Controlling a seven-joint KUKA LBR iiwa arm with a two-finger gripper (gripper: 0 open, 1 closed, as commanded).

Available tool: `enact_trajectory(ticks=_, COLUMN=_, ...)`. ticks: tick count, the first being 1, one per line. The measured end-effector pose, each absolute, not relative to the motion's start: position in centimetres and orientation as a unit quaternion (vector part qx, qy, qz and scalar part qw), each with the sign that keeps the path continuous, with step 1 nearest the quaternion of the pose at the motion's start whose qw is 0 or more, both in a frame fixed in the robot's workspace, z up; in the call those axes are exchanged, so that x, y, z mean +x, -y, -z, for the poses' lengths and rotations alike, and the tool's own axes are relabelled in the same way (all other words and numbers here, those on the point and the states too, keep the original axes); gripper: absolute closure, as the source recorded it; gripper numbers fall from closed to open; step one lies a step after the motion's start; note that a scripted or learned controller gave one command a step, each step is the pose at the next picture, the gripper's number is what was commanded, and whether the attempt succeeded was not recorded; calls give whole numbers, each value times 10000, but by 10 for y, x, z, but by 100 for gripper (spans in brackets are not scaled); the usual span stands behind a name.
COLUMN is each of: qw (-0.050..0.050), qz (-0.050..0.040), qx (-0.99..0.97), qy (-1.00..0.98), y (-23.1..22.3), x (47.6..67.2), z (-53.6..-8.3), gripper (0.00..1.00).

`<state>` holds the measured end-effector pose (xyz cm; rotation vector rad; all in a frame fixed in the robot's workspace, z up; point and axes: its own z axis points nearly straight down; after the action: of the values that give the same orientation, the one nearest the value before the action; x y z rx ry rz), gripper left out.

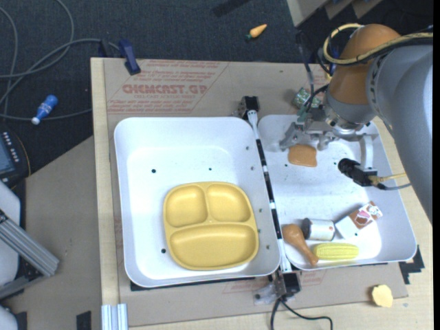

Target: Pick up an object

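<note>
My jaws (pixel 303 140) sit over the right bin's (pixel 392 243) far end, just above the tan bread piece (pixel 302 157); their opening I cannot tell.

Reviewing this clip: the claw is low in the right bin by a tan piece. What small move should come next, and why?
Probably lower the claw slightly onto the tan bread-like piece and close. It hangs just above that piece's upper edge in the right bin, and no object shows between its tips. Their state is unclear.
</note>
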<state>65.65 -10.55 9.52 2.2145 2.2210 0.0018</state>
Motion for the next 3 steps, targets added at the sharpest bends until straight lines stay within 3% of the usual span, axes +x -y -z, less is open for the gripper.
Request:
enact_trajectory(ticks=1, qw=-7, qz=7, qx=7069, qy=-7073, y=99, x=654, z=-84, gripper=0)
enact_trajectory(ticks=2, qw=7, qz=0, qx=7063, qy=-7079, y=99, x=655, z=-96, gripper=100)
enact_trajectory(ticks=3, qw=4, qz=5, qx=7064, qy=-7078, y=99, x=655, z=-95, gripper=0)
